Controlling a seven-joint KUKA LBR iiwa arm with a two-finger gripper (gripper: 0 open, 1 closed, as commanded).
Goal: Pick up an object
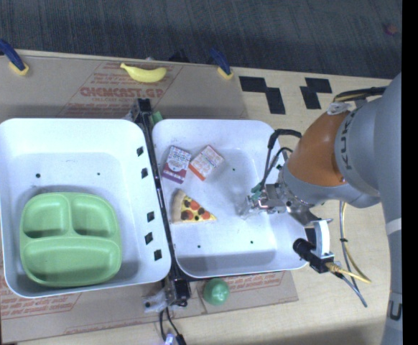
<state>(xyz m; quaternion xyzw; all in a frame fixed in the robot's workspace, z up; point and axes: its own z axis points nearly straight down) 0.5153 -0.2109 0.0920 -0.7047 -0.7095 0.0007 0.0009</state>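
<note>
The right bin (pixel 216 261) holds a pizza slice (pixel 192 210) near its left wall, a purple-and-white carton (pixel 177 162) and a red-and-white carton (pixel 207 162) farther back. My gripper (pixel 255 203) is down on the right side of this bin, to the right of the pizza slice and apart from it. Nothing shows between its fingers. The wrist with its orange band (pixel 317 157) rises over the bin's right rim.
The left bin (pixel 8 139) bears a green divided tray (pixel 69 237). A yellow banana (pixel 144 71) lies on the cardboard behind the bins. A green ball (pixel 215 291) sits on the bench in front of the right bin. Cables (pixel 349 272) trail at the right.
</note>
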